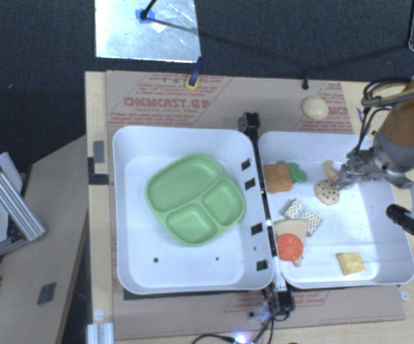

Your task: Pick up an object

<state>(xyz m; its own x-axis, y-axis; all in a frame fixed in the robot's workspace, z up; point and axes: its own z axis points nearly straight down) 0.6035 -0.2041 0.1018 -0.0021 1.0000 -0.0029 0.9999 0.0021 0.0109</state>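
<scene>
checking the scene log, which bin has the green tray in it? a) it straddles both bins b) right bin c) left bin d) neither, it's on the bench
c: the green tray lies flat inside the left bin, while the right bin holds the small food items.

Left bin [131,192] and right bin [379,221]: smooth white plastic, semi-gloss, light sheen along the rims. Green divided tray [194,199]: smooth moulded plastic, matt to satin. Table [321,95]: flat cardboard-like sheet, matt, printed in red lettering. Foil-like sheet [147,20] beyond the table: metallic, crinkled, reflective. Floor covering [34,49]: dark, rough, carpet-like texture. Arm [407,124]: glossy orange band over smooth grey casing. Pincer [344,179]: dull grey metal. Toy cookie [327,191]: matt, speckled surface. Yellow block [350,263]: matt, slightly porous look.
</scene>
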